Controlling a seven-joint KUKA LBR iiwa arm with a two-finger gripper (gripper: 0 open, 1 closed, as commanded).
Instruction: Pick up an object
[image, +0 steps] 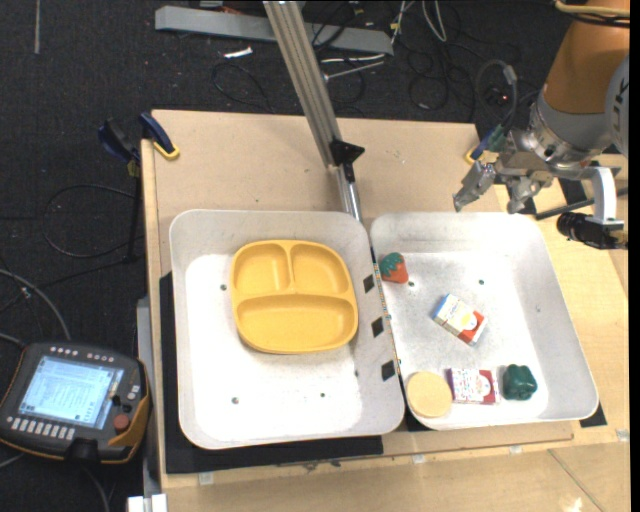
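A: The pale wooden surface (250, 165) carries two shallow white bins side by side, the left bin (200, 400) holding a yellow divided plastic tray (294, 297) laid flat near its middle.

B: And the grey arm with the orange band (590, 75)?

A: It reaches in from the right, and its pincer (497, 190) hangs above the far rim of the right bin (550, 270), fingers spread apart with nothing between them. It looks poised before a descent, not yet over any item.

B: Where are the candidates for picking?

A: All in the right bin, well short of the pincer. Largest to smallest, roughly: a round tan disc (431, 394) at the near rim, a red-and-white packet (471, 385) just beside it, a white-and-orange small box (459, 318) lying tilted near the middle, a dark green lump (518, 381) by the near right corner, and a red-and-green strawberry-like toy (394, 267) near the dividing wall.

B: Anything in the way?

A: The strawberry sits close to the bin wall, which could crowd a finger. The box lies apart from the others, probably the easiest target.
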